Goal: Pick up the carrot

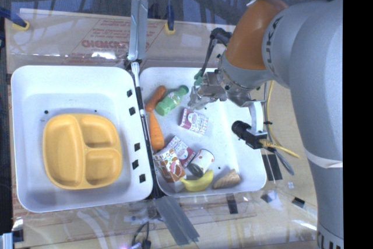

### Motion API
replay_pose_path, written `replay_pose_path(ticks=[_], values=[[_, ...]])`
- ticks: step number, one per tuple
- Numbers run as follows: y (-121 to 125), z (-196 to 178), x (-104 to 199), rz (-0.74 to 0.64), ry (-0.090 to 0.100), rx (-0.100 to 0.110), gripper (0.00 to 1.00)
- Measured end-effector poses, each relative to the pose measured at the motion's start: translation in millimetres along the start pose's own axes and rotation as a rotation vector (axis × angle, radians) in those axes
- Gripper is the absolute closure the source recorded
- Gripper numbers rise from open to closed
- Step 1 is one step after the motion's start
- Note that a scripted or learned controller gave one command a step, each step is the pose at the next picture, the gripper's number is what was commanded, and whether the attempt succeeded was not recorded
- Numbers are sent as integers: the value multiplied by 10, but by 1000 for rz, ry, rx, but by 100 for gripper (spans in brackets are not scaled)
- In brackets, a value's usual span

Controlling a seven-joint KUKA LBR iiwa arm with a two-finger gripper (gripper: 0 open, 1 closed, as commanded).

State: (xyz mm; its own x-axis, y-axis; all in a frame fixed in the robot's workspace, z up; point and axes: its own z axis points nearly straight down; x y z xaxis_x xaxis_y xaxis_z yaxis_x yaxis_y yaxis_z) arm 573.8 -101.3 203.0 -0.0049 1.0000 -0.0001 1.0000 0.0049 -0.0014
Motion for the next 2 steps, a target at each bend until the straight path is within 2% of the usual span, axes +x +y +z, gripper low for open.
replay_pose_path(ticks=[1,2], values=[[270,-128,1021,137,1,1,100],[831,-681,1730,337,0,0,100]])
